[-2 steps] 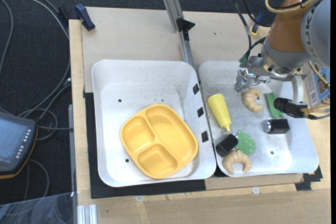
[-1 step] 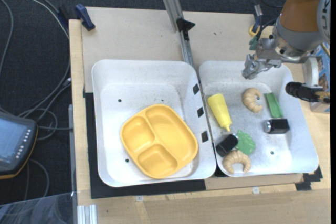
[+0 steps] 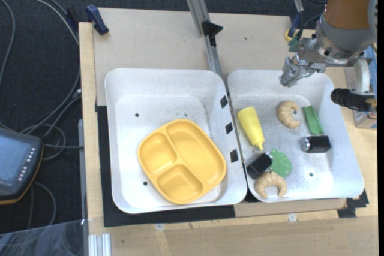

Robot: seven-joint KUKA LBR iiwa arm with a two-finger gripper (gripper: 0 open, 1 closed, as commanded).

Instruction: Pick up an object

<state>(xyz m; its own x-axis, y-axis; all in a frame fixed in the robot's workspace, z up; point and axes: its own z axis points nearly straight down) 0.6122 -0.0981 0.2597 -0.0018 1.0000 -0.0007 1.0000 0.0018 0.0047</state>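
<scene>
Gripper (image 3: pixel 292 76) above right bin (image 3: pixel 336 186), yellow bottle (image 3: pixel 251 126), two croissants, yellow tray (image 3: pixel 182 160) in left bin

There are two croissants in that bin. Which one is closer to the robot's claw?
The upper croissant, beside the green bar. The gripper hangs just above it; the other croissant lies at the bin's near edge.

One fixed overhead camera, set well back, looking down at a slant on the tan wooden bench (image 3: pixel 156 39); both shallow white plastic bins (image 3: pixel 120 90) fully framed.

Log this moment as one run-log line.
gripper above right bin far edge, nothing held | right bin: two croissants, yellow bottle | left bin: yellow tray
</scene>
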